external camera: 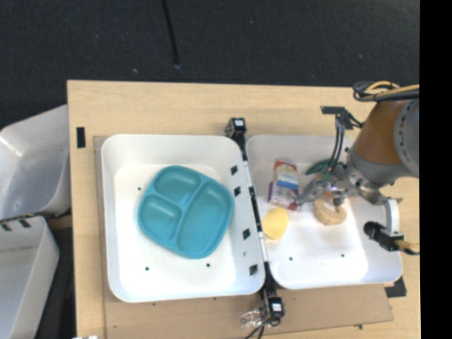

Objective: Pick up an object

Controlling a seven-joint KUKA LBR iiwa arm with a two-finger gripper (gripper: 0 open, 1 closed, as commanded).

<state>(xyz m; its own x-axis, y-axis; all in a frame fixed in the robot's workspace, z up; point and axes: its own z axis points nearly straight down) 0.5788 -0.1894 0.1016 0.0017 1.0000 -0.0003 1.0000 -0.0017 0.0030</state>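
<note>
We see the hand point(323, 193) low in the right bin point(353, 260), just above a tan bun point(330, 213); grip state unclear. Yellow lemon point(275, 224) and packet point(285, 182) sit nearby.

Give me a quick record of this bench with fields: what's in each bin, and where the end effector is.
left bin: teal divided plate
right bin: yellow round object, small red and white packet, tan lumpy object
end effector: low over the right bin, between the packet and the tan object
grasp: cannot tell from this view
</note>
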